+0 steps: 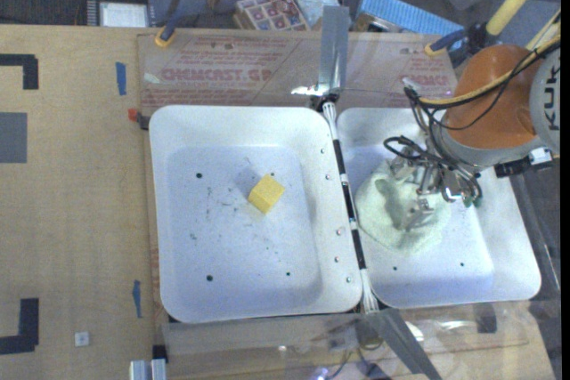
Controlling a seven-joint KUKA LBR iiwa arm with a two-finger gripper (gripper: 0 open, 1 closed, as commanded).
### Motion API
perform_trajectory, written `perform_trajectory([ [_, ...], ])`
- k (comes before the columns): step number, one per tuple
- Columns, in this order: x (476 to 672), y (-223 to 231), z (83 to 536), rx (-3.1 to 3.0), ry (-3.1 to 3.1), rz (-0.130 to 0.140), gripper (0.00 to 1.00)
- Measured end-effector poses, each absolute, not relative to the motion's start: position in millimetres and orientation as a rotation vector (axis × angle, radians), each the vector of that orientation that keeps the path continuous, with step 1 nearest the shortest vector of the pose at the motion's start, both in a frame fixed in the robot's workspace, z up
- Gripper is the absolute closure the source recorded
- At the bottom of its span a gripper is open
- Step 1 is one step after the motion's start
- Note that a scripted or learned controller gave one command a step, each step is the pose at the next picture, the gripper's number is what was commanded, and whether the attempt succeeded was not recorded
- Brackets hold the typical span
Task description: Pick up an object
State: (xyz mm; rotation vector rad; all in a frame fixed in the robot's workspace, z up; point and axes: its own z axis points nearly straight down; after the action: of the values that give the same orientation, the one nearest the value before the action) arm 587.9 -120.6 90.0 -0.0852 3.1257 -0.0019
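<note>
A small yellow block [265,194] lies near the middle of the left bin [178,147]. In the right bin [508,271] a pale greenish, crumpled soft object [392,218] rests on the floor toward the bin's left side. My gripper [426,198] hangs low over that pale object's right part, reaching in from the right under the orange wrist band [485,93]. Cables and the wrist body cover the fingers.
A metal divider [343,191] separates the two bins. A cardboard wall [232,71] stands behind them, with clutter beyond it. The wooden bench [71,191] stretches out to the left.
</note>
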Motion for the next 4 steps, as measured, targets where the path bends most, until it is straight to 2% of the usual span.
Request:
perform_trajectory([
  [1, 540.5, -103, 193, -0.999, 2.972, 0.0, 0.0],
  [2, 551.8, -117, 89, -1.584, 2.705, -0.005, 0.0],
  [3, 527.7, -127, 89, -2.25, 2.183, -0.008, 0.0],
  [4, 488.3, -131, 253, -2.431, 1.986, 0.0, 0.0],
])
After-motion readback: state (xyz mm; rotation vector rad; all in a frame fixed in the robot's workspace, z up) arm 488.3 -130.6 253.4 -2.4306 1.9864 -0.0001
